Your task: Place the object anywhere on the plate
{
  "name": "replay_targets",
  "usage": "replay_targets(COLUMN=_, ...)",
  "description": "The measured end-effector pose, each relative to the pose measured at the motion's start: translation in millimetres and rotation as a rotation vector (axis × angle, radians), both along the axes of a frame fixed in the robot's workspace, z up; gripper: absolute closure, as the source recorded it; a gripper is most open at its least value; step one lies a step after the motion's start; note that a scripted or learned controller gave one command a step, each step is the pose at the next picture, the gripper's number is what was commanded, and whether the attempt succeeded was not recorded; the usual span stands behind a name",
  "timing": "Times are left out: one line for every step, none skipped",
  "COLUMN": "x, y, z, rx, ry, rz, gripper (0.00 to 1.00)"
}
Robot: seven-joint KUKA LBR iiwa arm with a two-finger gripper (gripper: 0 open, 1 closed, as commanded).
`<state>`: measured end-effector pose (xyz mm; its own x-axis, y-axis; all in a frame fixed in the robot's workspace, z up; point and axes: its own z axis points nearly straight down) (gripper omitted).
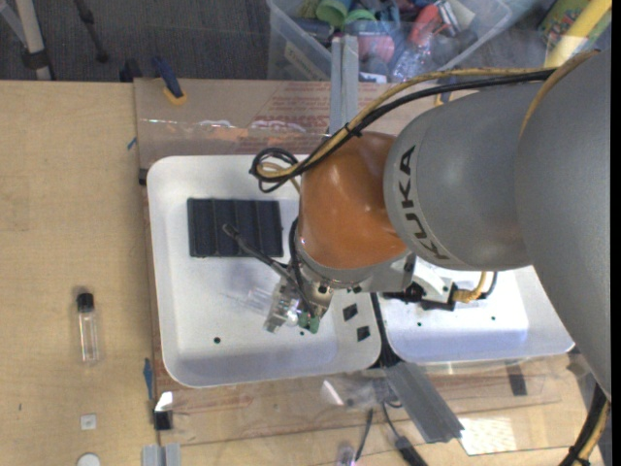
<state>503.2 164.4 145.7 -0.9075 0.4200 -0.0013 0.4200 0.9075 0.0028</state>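
Wooden surface (pixel 58 212) carries two shallow white bins side by side, with a clear tub of mixed coloured items (pixel 388 13) behind them. A small clear vial with a black cap (pixel 87 326) lies on the wood, well apart from the bins. Left bin (pixel 184 348) contains a black ribbed plate (pixel 228 227) near its far wall. Right bin (pixel 485 333) is mostly covered by the grey arm (pixel 495 163) with its orange band (pixel 344 212). End effector (pixel 289 311) sits low over the left bin, near the plate's right front corner. A clear, glassy object (pixel 254 296) lies just beside it on the bin floor, off the plate. I cannot tell whether the end effector is spread or closed.
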Motion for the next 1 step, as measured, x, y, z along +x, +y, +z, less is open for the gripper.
replay_targets(x=-24.3, y=60.5, z=-37.8, rx=-0.002, ry=0.006, rz=-0.295, gripper=1.00)
